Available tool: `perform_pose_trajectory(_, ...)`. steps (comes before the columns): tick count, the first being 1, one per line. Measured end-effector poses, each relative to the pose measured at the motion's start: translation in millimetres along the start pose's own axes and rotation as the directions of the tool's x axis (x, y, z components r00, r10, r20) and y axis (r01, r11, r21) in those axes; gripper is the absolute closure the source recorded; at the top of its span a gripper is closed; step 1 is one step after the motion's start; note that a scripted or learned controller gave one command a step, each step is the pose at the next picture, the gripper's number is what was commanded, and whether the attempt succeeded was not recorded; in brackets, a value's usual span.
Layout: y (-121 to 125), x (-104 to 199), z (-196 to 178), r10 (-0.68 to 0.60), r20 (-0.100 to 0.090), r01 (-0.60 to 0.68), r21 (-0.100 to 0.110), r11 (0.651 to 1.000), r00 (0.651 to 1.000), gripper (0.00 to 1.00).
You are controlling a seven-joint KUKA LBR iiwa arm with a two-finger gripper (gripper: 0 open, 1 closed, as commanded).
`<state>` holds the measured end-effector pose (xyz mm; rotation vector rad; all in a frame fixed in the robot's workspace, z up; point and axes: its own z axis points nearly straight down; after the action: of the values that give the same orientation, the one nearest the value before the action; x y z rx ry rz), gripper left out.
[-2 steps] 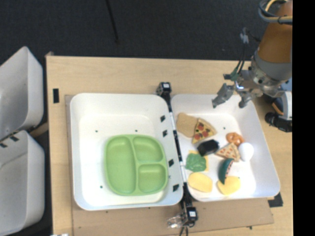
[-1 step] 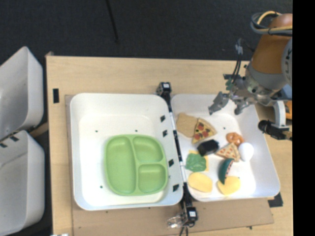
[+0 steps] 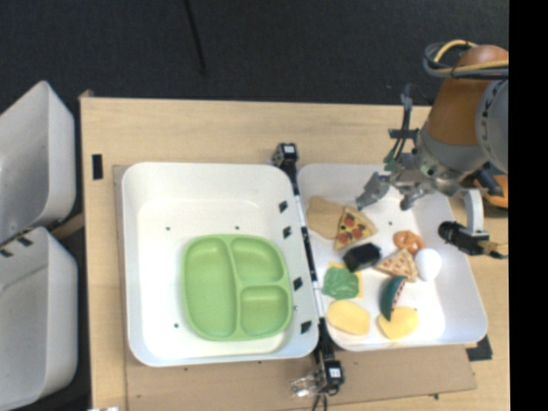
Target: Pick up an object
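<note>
Wooden bench (image 3: 103, 315) is the largest surface you have, and its pale top shows as a border around both bins, widest to the left of the left bin (image 3: 145, 229). That left bin holds a green divided plate (image 3: 235, 285) lying flat in its lower middle, with bare white floor above it and along its left wall. Use the seam between the two bins as your landmark: the right bin (image 3: 454, 306) starts just right of it, and all the toy food sits there. Closest to the seam lie a tan bread slice (image 3: 318, 217), a green leafy piece (image 3: 340, 282) and a yellow rounded piece (image 3: 348, 318). A step further from the seam you see a pizza slice (image 3: 353, 226), a black block (image 3: 363, 254) and a watermelon wedge (image 3: 391, 296) touching a second yellow piece (image 3: 401, 323). Farthest from the seam are an orange piece (image 3: 408, 241), another pizza wedge (image 3: 397, 265) and a white egg (image 3: 428, 264). Your open room is the bin's upper strip and its far right edge. The arm (image 3: 458, 110) hangs over the upper right corner, and the gripper (image 3: 392, 193) has its fingers spread apart with nothing between them, above bare floor just past the first pizza slice. No readable writing appears anywhere.
</note>
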<state>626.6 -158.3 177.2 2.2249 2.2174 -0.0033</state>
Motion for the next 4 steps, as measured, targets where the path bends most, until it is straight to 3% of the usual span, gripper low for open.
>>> perform_pose_trajectory(2, 9.4, -2.6, 76.8, 0.002, 0.0, -0.002, -0.002, 1.0, 1.0, 0.0)
perform_pose_trajectory(3, 11.5, -3.9, 63.6, 0.004, 0.001, -0.004, -0.009, 1.0, 1.0, 1.0)
perform_pose_trajectory(4, 10.4, -7.1, 0.1, 0.004, 0.001, -0.004, -0.008, 1.0, 1.0, 1.0)
